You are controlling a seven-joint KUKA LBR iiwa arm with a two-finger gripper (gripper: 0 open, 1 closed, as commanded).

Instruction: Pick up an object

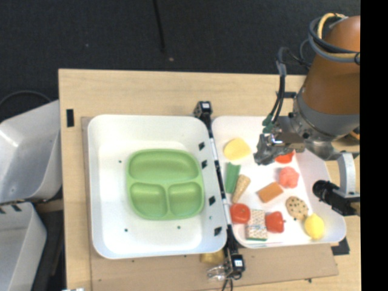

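A pale wooden desk (139, 90) on dark carpet carries two white bins; the left bin (103, 223) holds a green divided plate (165, 183). The gripper (267, 153) hangs low over the right bin (254, 126), above toy foods; its state cannot be told

The counter (151, 90) looks like pale matt wood, the two bins (109, 223) smooth white plastic with a faint sheen, the green divided plate (164, 183) in the left bin soft-gloss plastic, and the gripper (267, 150) dark metal with shiny silver parts.
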